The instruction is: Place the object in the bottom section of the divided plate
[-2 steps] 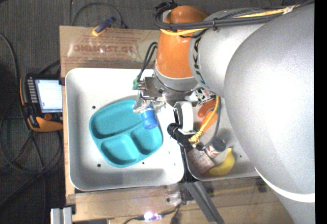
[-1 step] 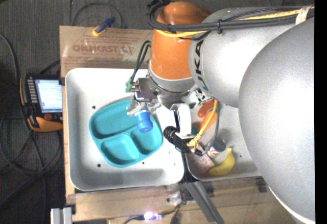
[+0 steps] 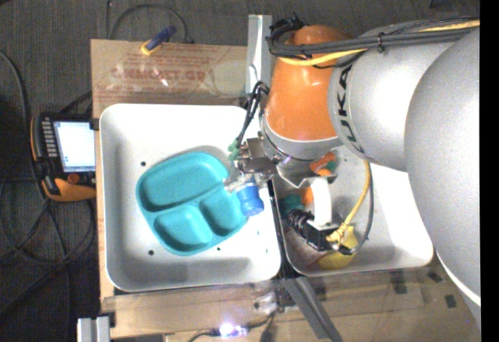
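A teal divided plate [image 3: 187, 200] lies tilted in the left white bin [image 3: 125, 255]. It has one large section toward the upper left and two smaller ones toward the lower right. My gripper [image 3: 243, 177] hangs at the plate's right rim, under the orange wrist band [image 3: 300, 103]. A small blue object [image 3: 250, 201] sits right at the gripper's tip, over the plate's right edge and beside the right-hand small section. The wrist hides how the gripper meets the object.
The right bin [image 3: 390, 255] holds a yellow object [image 3: 335, 259], a white piece [image 3: 319, 204] and an orange and green item [image 3: 324, 167], partly under the arm. A brown cardboard sheet [image 3: 168, 79] lies behind the left bin. A handheld pendant [image 3: 66, 153] sits to the left.
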`<state>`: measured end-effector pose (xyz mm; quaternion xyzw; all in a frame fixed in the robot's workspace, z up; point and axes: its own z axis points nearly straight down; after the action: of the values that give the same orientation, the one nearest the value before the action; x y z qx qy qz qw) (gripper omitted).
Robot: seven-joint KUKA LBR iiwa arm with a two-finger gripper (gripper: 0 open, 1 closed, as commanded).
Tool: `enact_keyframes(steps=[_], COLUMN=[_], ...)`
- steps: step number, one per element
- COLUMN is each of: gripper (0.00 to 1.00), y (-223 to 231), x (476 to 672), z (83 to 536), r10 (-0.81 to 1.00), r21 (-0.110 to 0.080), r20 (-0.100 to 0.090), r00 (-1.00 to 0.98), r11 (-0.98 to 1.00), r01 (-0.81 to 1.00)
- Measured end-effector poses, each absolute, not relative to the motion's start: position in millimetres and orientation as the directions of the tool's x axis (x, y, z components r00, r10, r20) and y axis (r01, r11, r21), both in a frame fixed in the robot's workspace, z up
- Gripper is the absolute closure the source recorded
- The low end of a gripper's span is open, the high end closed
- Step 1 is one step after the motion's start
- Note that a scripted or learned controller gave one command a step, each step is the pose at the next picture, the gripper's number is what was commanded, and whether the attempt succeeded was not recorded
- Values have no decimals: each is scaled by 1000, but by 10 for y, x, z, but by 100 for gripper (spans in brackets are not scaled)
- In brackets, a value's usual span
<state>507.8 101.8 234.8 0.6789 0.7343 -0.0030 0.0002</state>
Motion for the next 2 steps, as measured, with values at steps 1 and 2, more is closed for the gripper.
enact_keyframes(steps=[1,2], gripper=[100,0], y=[1425,1424], x=[5066,5066], z=[3484,3484], r10=[988,988], r21=[0,0], r20=[-5,-5], r00=[156,156], r11=[-156,-156], r01=[988,988])
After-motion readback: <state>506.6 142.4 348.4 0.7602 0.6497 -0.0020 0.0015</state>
